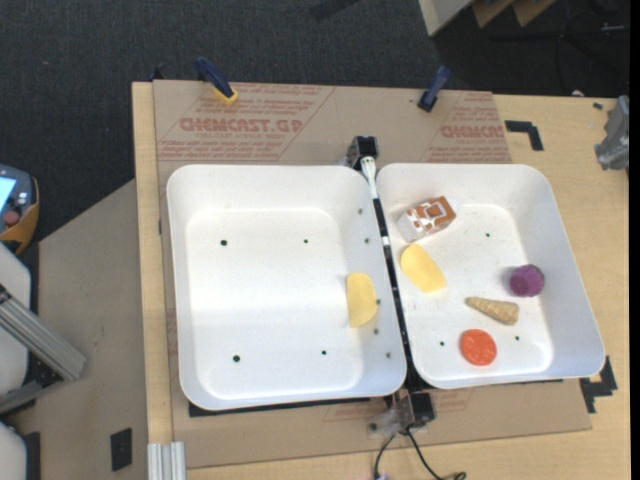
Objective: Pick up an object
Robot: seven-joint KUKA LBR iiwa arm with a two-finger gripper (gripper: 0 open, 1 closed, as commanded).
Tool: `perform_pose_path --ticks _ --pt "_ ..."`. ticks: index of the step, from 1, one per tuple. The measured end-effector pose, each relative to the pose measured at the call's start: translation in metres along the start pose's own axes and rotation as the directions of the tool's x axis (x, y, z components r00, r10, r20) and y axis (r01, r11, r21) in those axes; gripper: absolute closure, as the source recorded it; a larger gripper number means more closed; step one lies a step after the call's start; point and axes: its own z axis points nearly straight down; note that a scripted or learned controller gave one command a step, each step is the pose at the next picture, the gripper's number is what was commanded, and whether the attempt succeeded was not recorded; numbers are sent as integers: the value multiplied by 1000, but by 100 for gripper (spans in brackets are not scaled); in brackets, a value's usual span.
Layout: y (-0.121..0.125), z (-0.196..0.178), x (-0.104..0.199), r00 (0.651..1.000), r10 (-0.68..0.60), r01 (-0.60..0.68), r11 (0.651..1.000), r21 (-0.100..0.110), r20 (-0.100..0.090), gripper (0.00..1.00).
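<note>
The left bin (200,268) holds one yellow lump (361,299) by its right wall. In the right bin (560,228) lie several objects. A brown and white block (428,217) lies near the top left, with a second yellow lump (423,269) below it. A purple ball (526,280) is at the right. A tan cone (493,310) lies on its side, and an orange-red disc (478,347) sits near the front. A grey end piece of the arm, my gripper (613,136), pokes in at the right edge, above and right of the right bin, far from every object.
The bins sit on a cardboard sheet (300,118) held by two blue clamps (216,79) at the back. A black divider bar (380,238) runs between the bins. A cable (400,448) trails off the front edge.
</note>
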Motion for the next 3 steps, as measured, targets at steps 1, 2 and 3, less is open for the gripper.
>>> perform_pose_path --ticks 1,2,3 --pt "-1 0 127 1000 -24 24 1000 1 -5 100" --pt "5 48 -8 1000 5 -5 1000 7 0 100" --pt "7 -3 59 1000 -17 17 1000 -8 -3 100"
